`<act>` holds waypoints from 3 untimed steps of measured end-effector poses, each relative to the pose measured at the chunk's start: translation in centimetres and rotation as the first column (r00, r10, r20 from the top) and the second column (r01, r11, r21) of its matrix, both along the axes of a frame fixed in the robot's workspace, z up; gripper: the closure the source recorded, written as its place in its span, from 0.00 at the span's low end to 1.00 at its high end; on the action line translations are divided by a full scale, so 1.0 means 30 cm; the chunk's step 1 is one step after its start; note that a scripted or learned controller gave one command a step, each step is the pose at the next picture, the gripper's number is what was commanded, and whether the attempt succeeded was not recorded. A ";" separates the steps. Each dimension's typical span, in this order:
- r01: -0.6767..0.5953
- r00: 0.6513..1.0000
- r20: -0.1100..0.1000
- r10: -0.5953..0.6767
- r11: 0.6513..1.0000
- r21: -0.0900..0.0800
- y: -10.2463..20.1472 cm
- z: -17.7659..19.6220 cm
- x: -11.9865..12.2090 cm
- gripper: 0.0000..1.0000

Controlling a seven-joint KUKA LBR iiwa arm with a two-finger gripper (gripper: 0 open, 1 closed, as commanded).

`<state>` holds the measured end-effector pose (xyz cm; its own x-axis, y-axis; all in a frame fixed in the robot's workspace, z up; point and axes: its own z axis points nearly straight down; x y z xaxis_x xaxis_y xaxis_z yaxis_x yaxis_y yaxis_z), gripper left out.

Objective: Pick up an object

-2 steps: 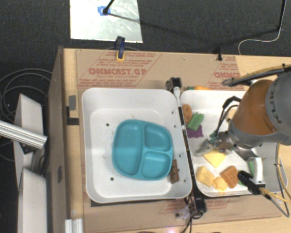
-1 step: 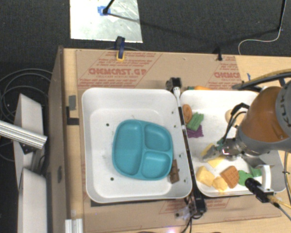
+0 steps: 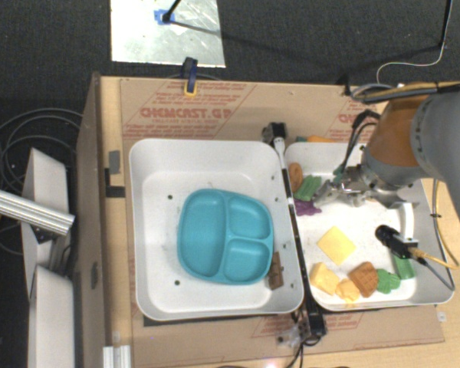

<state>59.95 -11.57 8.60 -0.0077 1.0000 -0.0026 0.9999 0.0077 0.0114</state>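
A cardboard-lined bench point(image 3: 215, 113) carries two white bins side by side on dark carpet. The grey arm point(image 3: 437, 140), with its orange band point(image 3: 395, 136), reaches into the right bin point(image 3: 368, 221), and the gripper point(image 3: 327, 192) sits low over that bin's far half, pointing toward the divider. From this angle I cannot tell whether it is parted or closed, and nothing can be seen held in it.

A green piece point(image 3: 308, 185) lies just beside the gripper's tip, between it and the divider. A purple piece point(image 3: 303, 205) lies just beside the green one, toward the front. An orange piece point(image 3: 295, 175) rests against the bin wall just past the green one. Nearer the front, apart from the gripper, lies a yellow slice point(image 3: 336, 244). Well apart, along the front wall, sit yellow lumps point(image 3: 326, 277), a brown bread piece point(image 3: 363, 277) and green bits point(image 3: 389, 280).

Across the divider from the gripper, the left bin point(image 3: 149, 205) holds a teal plate point(image 3: 226, 236), with a brown stick point(image 3: 276, 271) at its front corner.
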 end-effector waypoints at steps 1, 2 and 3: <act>0.011 1.000 -0.016 -0.011 1.000 0.002 -0.084 -0.007 -0.224 0.00; -0.002 1.000 -0.001 0.002 1.000 0.001 -0.016 0.000 0.092 0.00; 0.012 1.000 -0.016 -0.012 1.000 0.002 -0.140 -0.007 -0.167 0.00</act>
<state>54.92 -15.78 8.38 0.0042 1.0000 -0.0007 1.0000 -0.0042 -0.0049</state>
